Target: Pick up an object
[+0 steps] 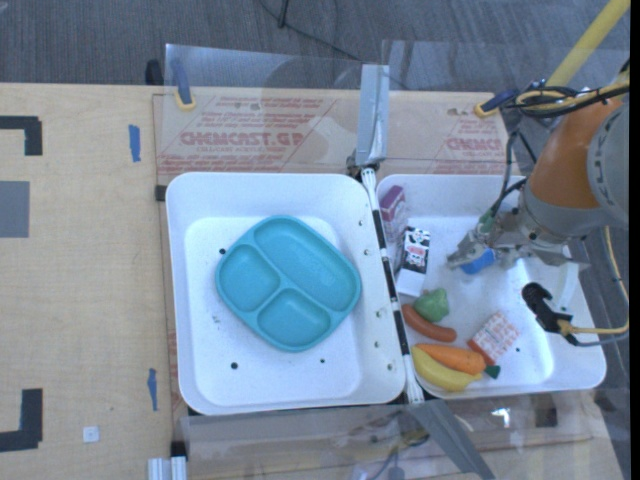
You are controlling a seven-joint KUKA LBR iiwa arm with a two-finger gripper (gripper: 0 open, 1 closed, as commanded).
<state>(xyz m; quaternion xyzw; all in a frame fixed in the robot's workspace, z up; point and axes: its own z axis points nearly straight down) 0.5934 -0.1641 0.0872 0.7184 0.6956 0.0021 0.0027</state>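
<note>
tool (470,257) in right bin | grip state unclear | blue object (481,263) touching tool

Two white bins on a wooden bench

The left bin (190,298) holds a blue divided plate (288,281); the right bin (585,363) touches it. Blue tape marks (134,143) dot the bench (80,268).

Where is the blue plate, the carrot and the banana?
blue plate (288,281): camera view, on its middle divider.
carrot (455,357): camera view, middle of its orange body.
banana (440,376): camera view, on its yellow curve.
</note>
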